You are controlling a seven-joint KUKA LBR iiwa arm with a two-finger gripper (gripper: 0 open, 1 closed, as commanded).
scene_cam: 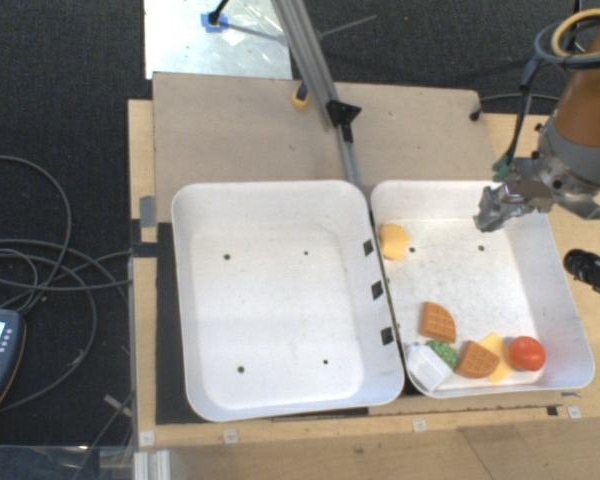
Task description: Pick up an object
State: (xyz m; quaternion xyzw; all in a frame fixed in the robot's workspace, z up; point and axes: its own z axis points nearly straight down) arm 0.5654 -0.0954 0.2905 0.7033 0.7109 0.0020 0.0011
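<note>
The right bin (540, 268) holds several toy foods. A yellow round piece (393, 240) lies by its left wall. A waffle-like orange piece (438, 322) sits lower down. Along the front wall lie a white block (427, 366), a green piece (443, 351), an orange wedge (476, 359), a yellow wedge (495, 350) and a red tomato (526, 353). My gripper (492, 214) hangs over the bin's far right part, well above and right of the yellow piece, with nothing visibly between its fingers.
The left bin (270, 298) lies beside the right one, with black clips (377, 289) along the shared wall. A grey pole (310, 58) slants across the back of the bench. Cables (40, 258) lie on the floor to the left.
</note>
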